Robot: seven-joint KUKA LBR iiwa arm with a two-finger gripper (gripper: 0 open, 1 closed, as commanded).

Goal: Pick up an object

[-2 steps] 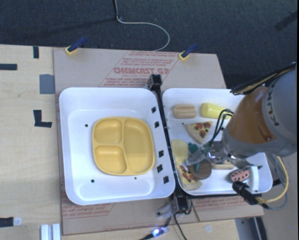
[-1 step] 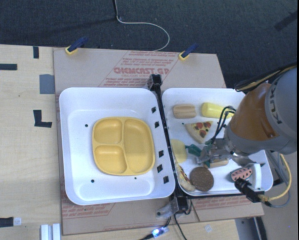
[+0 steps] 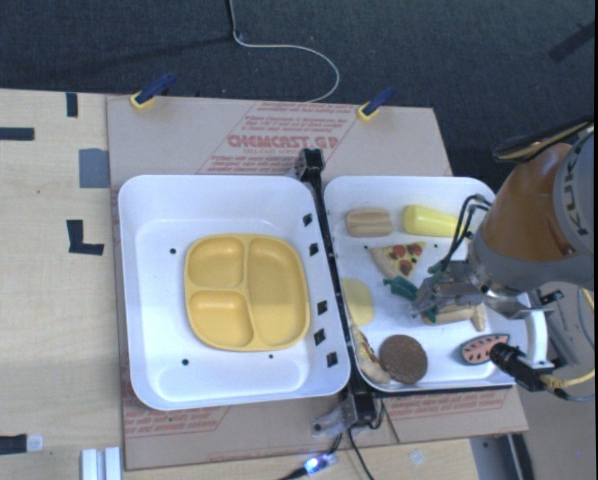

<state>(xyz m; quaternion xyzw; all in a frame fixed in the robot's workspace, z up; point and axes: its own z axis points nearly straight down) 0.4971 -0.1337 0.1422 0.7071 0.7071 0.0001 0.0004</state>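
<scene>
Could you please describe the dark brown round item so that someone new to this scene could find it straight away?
Start at the right-hand white bin, the one crowded with toy food, and go to its near edge. There lies the brown disc, a flat cookie-like round. It is the darkest piece there, unlike the pale yellow disc above it and the pink oval to its right.

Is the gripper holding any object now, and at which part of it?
It cannot be told: the gripper is down among the toy food in the right bin.
</scene>
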